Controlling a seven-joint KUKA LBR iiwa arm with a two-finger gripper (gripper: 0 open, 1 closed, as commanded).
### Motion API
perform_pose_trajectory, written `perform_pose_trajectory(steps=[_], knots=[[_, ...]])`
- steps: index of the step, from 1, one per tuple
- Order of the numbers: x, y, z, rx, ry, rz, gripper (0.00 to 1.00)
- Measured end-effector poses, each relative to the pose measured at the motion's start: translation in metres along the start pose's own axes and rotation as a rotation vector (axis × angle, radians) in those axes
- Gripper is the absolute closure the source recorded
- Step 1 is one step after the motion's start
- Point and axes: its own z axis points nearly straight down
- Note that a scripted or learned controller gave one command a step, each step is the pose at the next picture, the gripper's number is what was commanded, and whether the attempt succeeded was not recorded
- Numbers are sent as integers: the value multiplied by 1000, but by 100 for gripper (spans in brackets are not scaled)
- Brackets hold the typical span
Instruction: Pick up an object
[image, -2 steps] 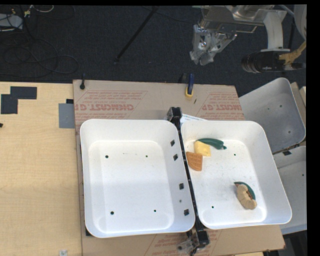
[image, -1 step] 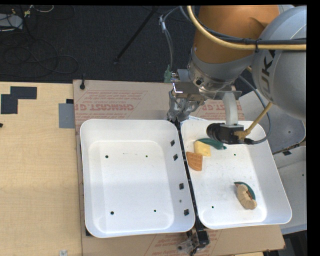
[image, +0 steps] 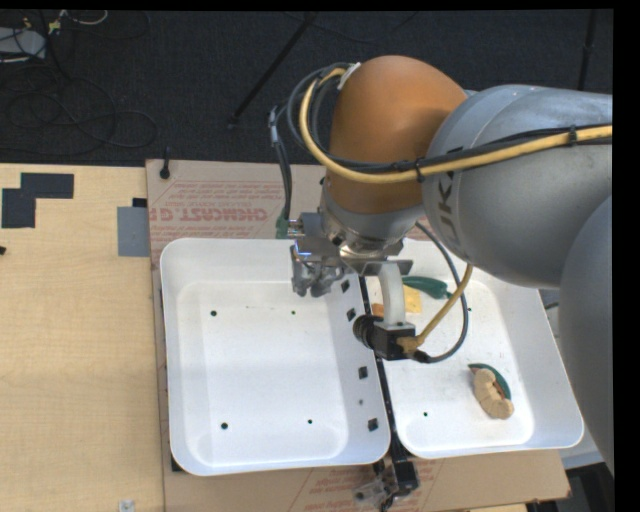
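nearest to the camera, the two white bins sit side by side on a sheet of cardboard (image: 215, 210) on the bench (image: 70, 330), their inner walls meeting along a dark seam. the left bin (image: 190, 400) has a few small dark dots on its floor. in the right bin (image: 540, 400), close to its near right corner, lies a tan lump (image: 490, 392) with a bit of dark green against its far side; it is well apart from my tool. farther back in the same bin a green thing (image: 428, 287) pokes out from behind my wrist, mostly hidden, so i cannot say what it is. my tool (image: 312, 275) hangs over the far right corner of the left bin, just beside the seam, with nothing visibly in it; i cannot tell whether it is apart or together from this angle. above it sits my orange band (image: 395, 110) and the grey arm running off to the right. beyond the bins the cardboard carries red print, and the bench to the left has dark patches (image: 40, 195).
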Motion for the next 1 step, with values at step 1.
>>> perform_pose_trajectory(steps=[1], knots=[[15, 50, -100, -25, 4, 0, 100]])
